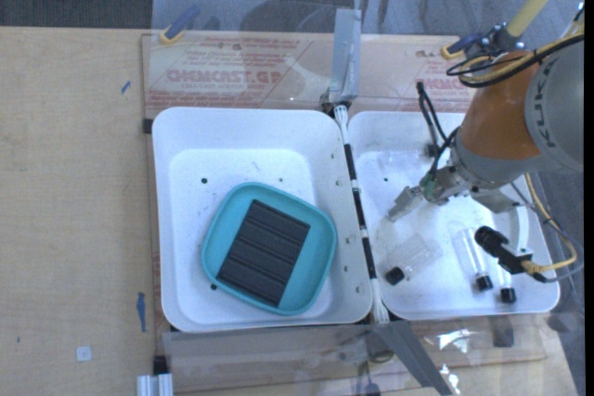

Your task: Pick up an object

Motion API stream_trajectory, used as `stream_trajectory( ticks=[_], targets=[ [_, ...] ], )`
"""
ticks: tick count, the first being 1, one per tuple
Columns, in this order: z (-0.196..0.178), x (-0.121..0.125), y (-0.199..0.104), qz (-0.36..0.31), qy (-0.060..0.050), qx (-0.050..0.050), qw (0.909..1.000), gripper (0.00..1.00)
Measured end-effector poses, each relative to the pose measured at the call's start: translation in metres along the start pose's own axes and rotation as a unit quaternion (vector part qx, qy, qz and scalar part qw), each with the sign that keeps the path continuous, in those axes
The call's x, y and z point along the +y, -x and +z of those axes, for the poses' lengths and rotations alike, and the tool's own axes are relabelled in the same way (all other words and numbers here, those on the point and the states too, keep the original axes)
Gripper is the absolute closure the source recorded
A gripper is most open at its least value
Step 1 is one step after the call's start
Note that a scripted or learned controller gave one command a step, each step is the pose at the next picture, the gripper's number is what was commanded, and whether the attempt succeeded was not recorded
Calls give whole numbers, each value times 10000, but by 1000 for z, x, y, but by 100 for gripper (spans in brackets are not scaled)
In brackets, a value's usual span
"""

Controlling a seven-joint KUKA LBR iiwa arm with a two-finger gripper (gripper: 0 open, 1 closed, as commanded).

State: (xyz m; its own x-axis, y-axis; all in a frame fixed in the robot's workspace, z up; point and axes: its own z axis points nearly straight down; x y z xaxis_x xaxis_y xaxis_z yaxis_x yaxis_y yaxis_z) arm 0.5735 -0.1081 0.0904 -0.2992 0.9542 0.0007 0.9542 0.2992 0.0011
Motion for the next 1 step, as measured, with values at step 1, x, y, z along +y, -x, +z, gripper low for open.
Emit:
stream_trajectory(
  ticks=[1],
  targets=[
    [1, -38, 17, -2057, 28, -25, 9786, 0]
  ],
)
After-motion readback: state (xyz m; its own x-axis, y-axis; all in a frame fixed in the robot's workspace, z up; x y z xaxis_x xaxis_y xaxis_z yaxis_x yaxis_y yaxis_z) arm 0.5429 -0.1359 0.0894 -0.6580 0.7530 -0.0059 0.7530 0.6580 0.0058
